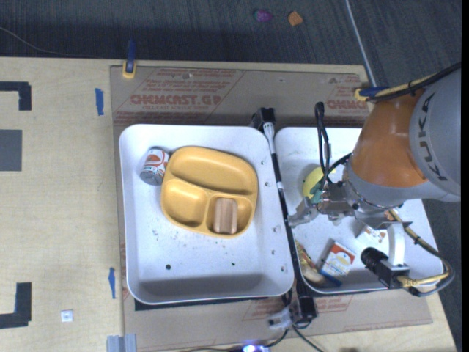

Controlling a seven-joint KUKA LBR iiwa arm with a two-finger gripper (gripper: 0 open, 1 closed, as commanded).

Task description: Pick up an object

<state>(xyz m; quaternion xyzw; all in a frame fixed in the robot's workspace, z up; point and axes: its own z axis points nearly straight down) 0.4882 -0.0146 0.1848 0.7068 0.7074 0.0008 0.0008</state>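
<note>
My gripper (327, 205) hangs low over the right bin (293, 152), under the orange wrist band, and the arm hides most of it. Just to its upper left lies a yellow round object (313, 180), partly covered by the gripper. A small white and orange box (338, 258) lies below the gripper near the bin's front. Beside the box, at the front left corner, is a tan object (311, 271). I see nothing held in the gripper.
The left bin (146, 270) holds a yellow divided plate (198, 178) with a brown block (224, 215) in one compartment, and a can (153, 166) lying at the plate's upper left. A black cable (322, 134) runs into the right bin.
</note>
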